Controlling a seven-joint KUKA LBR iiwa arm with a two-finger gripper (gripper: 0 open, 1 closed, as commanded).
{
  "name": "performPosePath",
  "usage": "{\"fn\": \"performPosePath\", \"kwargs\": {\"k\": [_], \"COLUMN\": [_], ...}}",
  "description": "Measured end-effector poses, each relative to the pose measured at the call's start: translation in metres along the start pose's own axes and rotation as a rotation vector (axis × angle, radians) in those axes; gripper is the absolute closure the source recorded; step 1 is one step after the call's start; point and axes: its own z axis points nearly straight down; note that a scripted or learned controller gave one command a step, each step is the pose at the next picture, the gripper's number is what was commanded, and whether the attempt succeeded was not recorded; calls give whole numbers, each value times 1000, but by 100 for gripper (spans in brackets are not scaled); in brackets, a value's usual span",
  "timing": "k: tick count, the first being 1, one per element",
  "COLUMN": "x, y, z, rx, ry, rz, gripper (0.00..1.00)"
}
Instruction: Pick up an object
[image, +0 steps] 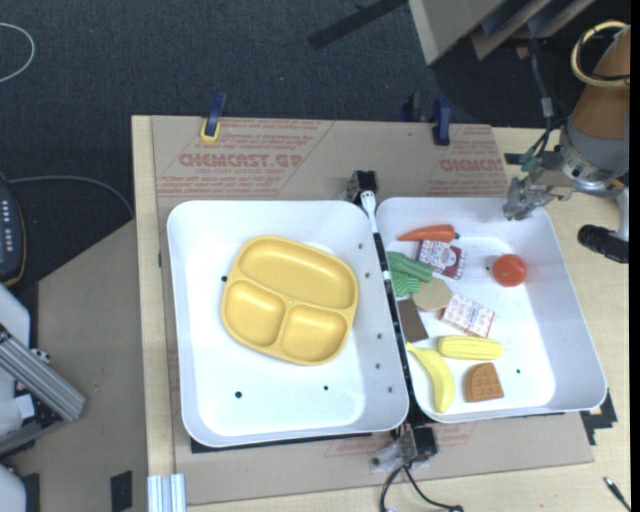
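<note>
- The gripper (522, 203) hangs over the far edge of the right bin (566, 330), near its far right corner; whether it's wide or narrow I cannot tell.
- Nearest pick looks to be the red tomato (509, 270), just inside that bin, on the near side of the gripper.
- The carrot (426, 234) lies crosswise, further toward the left bin (190, 340).
</note>
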Motion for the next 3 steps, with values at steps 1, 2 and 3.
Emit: {"fn": "performPosePath", "kwargs": {"k": [1, 2, 3], "x": [3, 2, 49], "y": [5, 6, -18], "z": [-45, -76, -87], "rx": [0, 2, 8], "ry": [1, 1, 5], "rz": [0, 0, -3], "gripper": [100, 100, 100]}}
